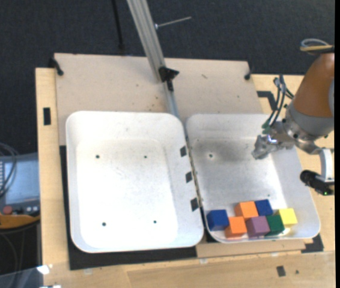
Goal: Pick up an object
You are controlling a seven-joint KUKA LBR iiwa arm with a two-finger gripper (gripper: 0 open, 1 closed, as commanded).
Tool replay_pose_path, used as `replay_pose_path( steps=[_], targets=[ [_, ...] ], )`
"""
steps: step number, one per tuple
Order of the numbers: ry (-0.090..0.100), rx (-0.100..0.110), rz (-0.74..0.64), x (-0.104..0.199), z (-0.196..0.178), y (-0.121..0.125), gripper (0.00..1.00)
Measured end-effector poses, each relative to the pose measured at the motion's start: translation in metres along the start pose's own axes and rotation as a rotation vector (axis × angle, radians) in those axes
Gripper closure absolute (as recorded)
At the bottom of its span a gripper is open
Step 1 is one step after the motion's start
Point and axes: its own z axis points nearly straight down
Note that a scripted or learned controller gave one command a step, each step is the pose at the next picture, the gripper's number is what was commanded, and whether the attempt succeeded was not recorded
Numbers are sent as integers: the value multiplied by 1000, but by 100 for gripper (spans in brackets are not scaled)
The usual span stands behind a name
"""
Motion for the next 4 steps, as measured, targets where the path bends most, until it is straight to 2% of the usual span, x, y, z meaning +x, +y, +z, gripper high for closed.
replay_pose_path(
  steps=[1,2,4],
  targets=[
    [-1,-1,-11,-1,-54,2,100],
    [0,5,-15,51,-49,-9,100],
    [3,3,-18,157,-68,-8,100]
  ],
)
